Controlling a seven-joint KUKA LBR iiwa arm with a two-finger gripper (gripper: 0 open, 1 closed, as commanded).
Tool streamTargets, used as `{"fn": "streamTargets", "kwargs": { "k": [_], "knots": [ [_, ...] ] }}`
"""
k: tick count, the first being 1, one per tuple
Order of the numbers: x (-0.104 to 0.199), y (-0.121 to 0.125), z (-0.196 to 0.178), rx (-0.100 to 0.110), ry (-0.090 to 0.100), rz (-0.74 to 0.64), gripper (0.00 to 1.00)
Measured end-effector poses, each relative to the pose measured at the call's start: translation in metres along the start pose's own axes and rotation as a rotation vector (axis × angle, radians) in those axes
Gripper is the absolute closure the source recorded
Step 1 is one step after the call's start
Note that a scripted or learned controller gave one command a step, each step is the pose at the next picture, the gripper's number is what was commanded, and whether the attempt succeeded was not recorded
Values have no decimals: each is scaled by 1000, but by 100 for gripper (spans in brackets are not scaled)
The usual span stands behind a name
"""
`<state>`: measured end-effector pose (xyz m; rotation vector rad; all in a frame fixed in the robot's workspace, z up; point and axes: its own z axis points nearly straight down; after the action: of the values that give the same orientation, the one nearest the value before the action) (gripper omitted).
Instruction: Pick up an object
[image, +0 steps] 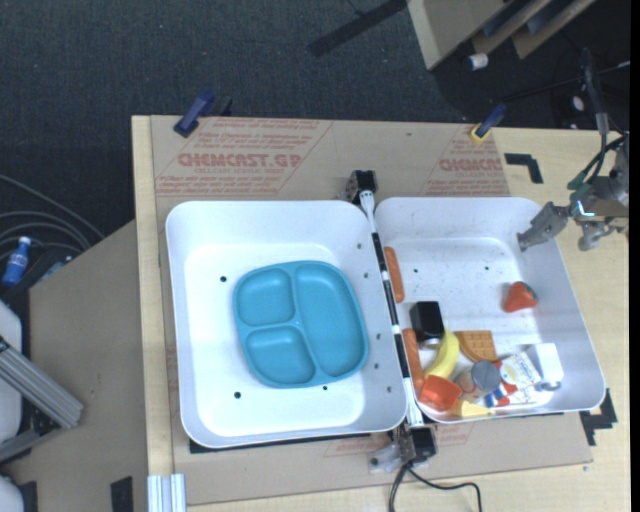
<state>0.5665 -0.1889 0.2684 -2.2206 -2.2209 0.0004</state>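
The right bin (455, 225) holds a pile of small items. A red strawberry-shaped piece (518, 297) lies alone near its right wall. A black block (427, 320), a yellow banana (443, 355), a tan waffle piece (477, 346), a grey disc (485, 376) and an orange cup (438, 393) crowd the near corner. An orange sausage shape (393, 273) lies along the left wall. My gripper (567, 230) hangs over the bin's far right rim, up and to the right of the red piece. Its fingers are spread open with nothing between them.
The left bin (200, 250) holds a blue divided plate (298, 322). A white printed packet (530, 368) lies at the right bin's near right corner. Blue clamps (195, 113) sit at the bench's back edge. The right bin's far half is bare floor.
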Motion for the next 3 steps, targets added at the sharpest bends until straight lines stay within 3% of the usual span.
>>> {"fn": "streamTargets", "kwargs": {
  "k": [1, 2, 3],
  "knots": [
    [-35, -68, 113, 3, 0, 2, 0],
    [-30, -86, 184, 1, 10, -5, 0],
    [-33, -86, 174, -1, 3, -2, 100]
  ]
}}
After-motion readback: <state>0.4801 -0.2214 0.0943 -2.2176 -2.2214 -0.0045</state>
